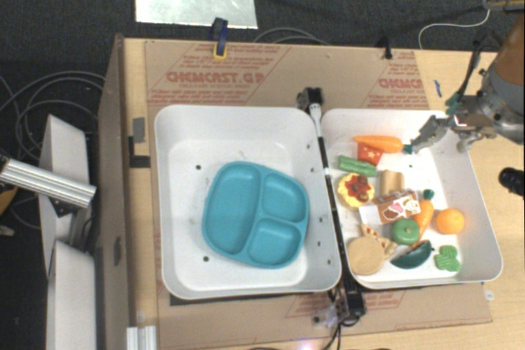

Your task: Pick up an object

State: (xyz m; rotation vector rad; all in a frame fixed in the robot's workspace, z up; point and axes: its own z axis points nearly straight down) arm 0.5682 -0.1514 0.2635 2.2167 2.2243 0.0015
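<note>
1. The worktop (271, 65) carries two shallow white bins side by side, so things can be taken from one and dropped in the other.
2. The left bin (184, 127) holds a blue divided plate (256, 213), lying flat near its middle, likely a drop spot.
3. The right bin (476, 201) holds the toy food, crowded in its lower half: a carrot (379, 144) at the top, a small pizza (358, 189), an orange (449, 220).
4. The hand (443, 127) hangs over the bin's upper right part, apart from the toys, fingers spread wide, holding nothing.
</note>
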